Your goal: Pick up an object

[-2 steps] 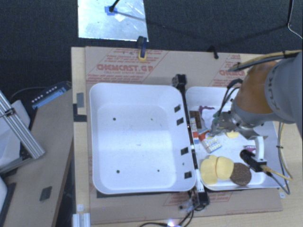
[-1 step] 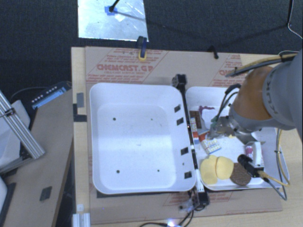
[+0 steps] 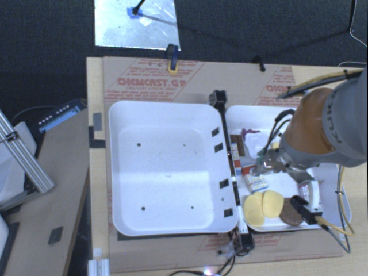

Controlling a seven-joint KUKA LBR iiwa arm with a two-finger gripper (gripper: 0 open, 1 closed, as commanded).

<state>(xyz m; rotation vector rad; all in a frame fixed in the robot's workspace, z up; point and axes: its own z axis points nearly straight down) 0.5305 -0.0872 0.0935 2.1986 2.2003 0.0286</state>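
Observation:
My gripper (image 3: 260, 167) hangs low over the left part of the right bin (image 3: 270, 112), below the grey wrist and its orange band. Just under it lies a small white and red box (image 3: 256, 183). Two pale yellow round pieces (image 3: 264, 207) rest at the bin's front, with a brown oval thing (image 3: 291, 214) beside them on the right. A brown packet (image 3: 238, 144) and a dark maroon thing (image 3: 251, 133) lie farther back along the bin's left wall. The arm hides the right half of this bin.
The left bin (image 3: 123, 117) stands next to the right one, separated by a black-clipped divider (image 3: 229, 154). Both sit on a cardboard sheet (image 3: 149, 79). A shiny metal plate (image 3: 135, 13) lies beyond the bench.

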